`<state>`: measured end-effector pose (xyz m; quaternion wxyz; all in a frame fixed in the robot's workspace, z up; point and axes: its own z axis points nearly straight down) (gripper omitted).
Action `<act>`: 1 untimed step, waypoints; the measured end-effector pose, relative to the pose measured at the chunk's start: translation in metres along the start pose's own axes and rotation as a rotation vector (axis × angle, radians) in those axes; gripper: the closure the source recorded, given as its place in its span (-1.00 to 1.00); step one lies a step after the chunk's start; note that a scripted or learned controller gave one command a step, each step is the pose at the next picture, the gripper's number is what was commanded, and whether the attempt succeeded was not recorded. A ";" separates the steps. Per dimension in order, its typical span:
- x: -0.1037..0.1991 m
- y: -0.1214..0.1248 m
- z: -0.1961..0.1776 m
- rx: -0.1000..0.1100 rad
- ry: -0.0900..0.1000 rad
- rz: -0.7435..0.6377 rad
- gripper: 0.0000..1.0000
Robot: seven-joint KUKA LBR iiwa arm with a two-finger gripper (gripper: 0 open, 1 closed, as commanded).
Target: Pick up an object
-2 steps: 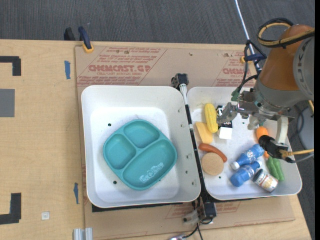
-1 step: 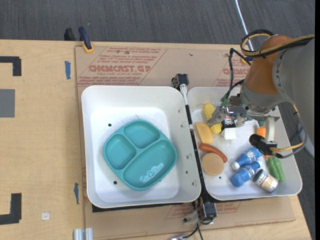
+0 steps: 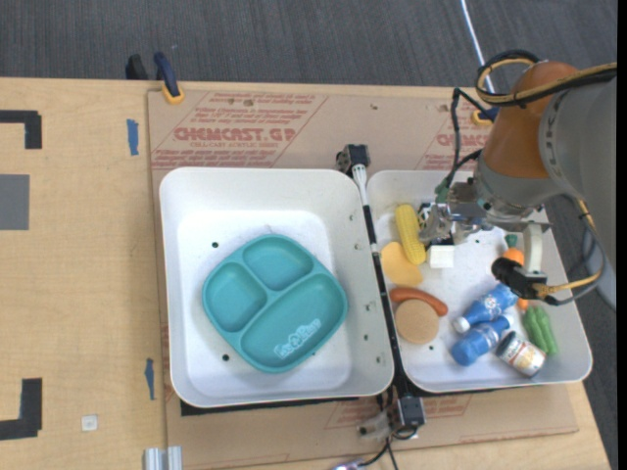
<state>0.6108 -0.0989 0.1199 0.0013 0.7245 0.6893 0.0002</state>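
Where the grey arm with its orange band reaches in from the right, the two-finger gripper [image 3: 438, 220] is seen low over the right-hand shallow white bin [image 3: 578, 360], near its upper left part. Whether anything is held cannot be told. Just to the gripper's left, a yellow corn cob [image 3: 409, 233] lies lengthwise, touching or almost touching it. Just below the gripper a small white block [image 3: 442, 257] is seen, and below-left a rounded yellow piece [image 3: 396, 262] rests beside the corn. Further below, an orange-red sausage-shaped toy [image 3: 419, 299] lies against a round tan disc [image 3: 417, 322]. Below-right, two blue bottles [image 3: 481, 327] are found close together, with a silver can [image 3: 520, 353] and a green vegetable-shaped toy [image 3: 541, 329] beyond them. Well to the left, a teal three-compartment plastic plate [image 3: 275, 302] sits in the left-hand white bin [image 3: 186, 213].
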 end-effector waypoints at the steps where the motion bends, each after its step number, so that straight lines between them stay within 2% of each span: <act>1: 0.018 0.001 -0.084 0.001 0.000 0.276 1.00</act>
